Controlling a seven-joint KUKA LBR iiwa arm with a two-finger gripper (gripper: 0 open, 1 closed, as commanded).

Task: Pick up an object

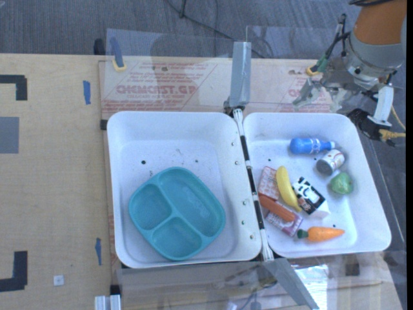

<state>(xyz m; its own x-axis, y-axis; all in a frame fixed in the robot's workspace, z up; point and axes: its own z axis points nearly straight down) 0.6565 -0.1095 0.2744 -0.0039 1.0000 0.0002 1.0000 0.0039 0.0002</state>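
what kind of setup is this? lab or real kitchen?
Most likely a robot lab bench: two white bins side by side, toy food such as a banana and carrot, and blue tape marks on the board.

The right bin is crowded: blue bottle, can, green ball, banana and carrot sit close together. Its near-left corner lies open. The teal tray covers much of the left bin, leaving the far strip free
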